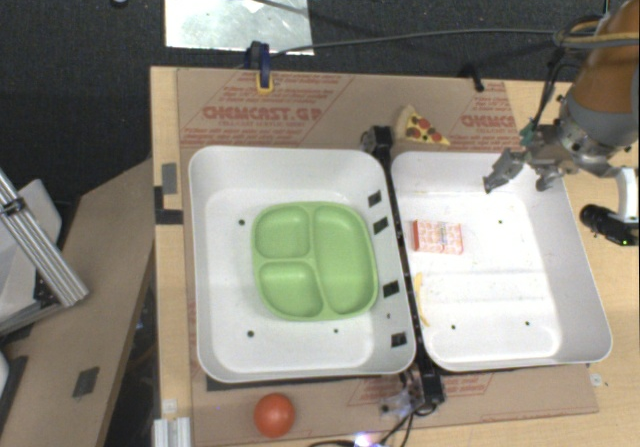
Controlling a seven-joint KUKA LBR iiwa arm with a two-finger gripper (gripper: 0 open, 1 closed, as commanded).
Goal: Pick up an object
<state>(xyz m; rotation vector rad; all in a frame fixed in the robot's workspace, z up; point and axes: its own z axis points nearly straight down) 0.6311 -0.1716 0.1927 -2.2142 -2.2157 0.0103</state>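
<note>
The likeliest thing to pick is the small pink packet (pixel 437 236), lying flat on the floor of the right bin (pixel 560 275), toward that bin's left side and just right of the centre of the frame. It looks like a thin printed wrapper or card, so I judge it light and probably a little flexible, with a smooth face that could slide on the white plastic; because it lies so flat, the fingers would have to come straight down astride its shorter width and close low, near the bin floor, or they will skate over it. Just below it, a thin yellowish strip (pixel 421 300) lies by the bin's left wall, too small to identify. The gripper (pixel 522 169) hangs over the upper right part of the same bin, well apart from the packet, its two fingers spread open with nothing between them. The grey and orange arm (pixel 600 85) enters from the right edge of the frame. In the left bin (pixel 215 195) sits a green divided plate (pixel 314 260), wide, stiff and awkward for a two-finger grasp except at its rim. Outside the bins, a toy pizza slice (pixel 421 127) rests on the board above the right bin, and an orange ball (pixel 274 414) lies near the bottom edge of the frame.
</note>
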